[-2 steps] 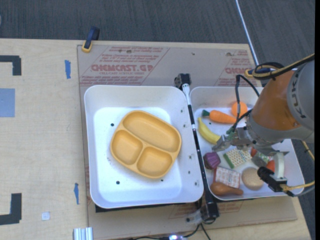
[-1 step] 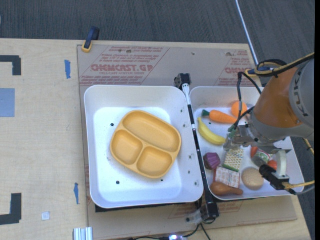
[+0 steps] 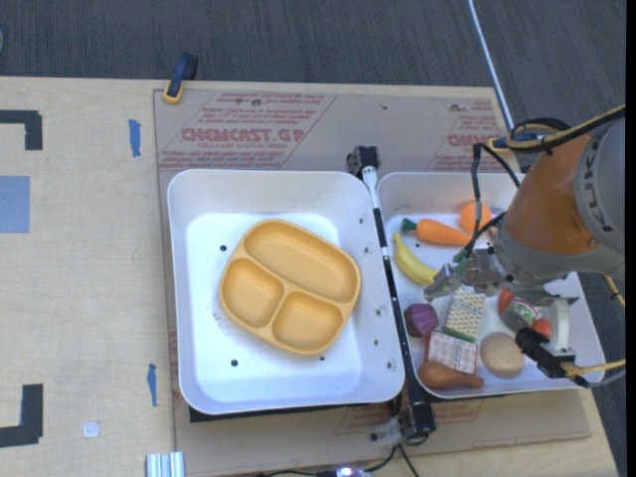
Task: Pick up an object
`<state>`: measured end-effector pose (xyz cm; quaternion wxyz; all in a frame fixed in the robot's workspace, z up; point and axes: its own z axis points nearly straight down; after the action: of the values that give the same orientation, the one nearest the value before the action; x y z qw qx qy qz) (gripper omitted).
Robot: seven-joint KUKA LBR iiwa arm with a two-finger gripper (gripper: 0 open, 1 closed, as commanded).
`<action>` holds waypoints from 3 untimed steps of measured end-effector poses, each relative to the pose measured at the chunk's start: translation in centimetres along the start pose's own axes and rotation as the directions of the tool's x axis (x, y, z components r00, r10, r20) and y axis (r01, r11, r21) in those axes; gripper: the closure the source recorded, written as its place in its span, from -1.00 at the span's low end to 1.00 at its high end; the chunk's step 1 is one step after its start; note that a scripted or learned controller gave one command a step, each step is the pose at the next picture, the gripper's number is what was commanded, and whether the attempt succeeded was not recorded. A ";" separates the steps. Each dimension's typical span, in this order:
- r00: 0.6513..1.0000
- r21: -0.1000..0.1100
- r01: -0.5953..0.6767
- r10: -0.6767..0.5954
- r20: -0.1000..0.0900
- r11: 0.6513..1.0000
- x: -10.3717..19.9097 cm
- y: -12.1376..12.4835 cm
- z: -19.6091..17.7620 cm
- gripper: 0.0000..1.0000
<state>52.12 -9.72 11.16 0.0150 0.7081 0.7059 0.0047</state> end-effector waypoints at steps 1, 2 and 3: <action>1.000 0.024 0.002 -0.001 -0.013 1.000 0.2 -4.2 2.5 -1.00; 1.000 0.019 0.002 -0.001 -0.012 1.000 0.2 -4.0 1.4 1.00; 1.000 0.026 0.005 -0.004 -0.015 1.000 5.5 -3.9 -7.5 1.00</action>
<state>48.03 -4.11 18.49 0.0005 0.7066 0.7076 0.0008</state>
